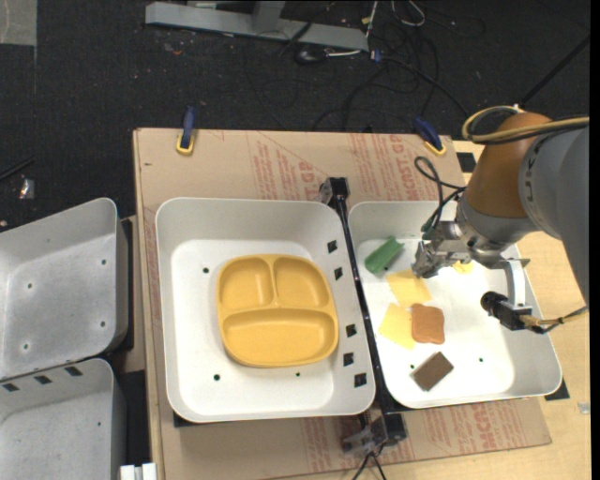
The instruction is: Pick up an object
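A: Which step? Claw state?
B: Approach. The gripper (429, 263) hangs over the right bin (534, 375); its opening, I cannot tell. Yellow slice (409, 287) lies at its seven o'clock.
A: Next?
B: Probably descend and close.

The floor (84, 103) is dark and speckled. Black cables (356, 89) lie curled on it near the top, beside a flat grey metal bar (253, 23). A brown cardboard sheet (272, 159) with red print covers the desk (572, 281), which shows pale wood at the right. Two clamps, one (187, 131) at the left and one (428, 136) at the right, grip the cardboard's far edge. Grey metal trays (56, 272) sit off to the left.
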Motion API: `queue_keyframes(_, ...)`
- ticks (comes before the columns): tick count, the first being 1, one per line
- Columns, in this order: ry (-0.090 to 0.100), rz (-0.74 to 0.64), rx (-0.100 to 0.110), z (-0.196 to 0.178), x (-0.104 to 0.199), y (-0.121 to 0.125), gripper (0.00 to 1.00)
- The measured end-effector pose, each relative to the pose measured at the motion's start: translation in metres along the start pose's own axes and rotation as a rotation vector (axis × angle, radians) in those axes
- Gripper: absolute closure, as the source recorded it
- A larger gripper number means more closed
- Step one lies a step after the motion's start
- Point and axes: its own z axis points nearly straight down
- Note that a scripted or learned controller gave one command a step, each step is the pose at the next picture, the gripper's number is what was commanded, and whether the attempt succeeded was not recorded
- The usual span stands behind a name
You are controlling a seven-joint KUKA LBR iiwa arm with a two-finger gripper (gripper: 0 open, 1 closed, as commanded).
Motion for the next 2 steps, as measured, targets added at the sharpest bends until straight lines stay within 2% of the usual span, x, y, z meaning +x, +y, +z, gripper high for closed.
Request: queue_keyframes(2,-0.002,-0.003,-0.006,-0.116,-0.013,0.016,1.0)
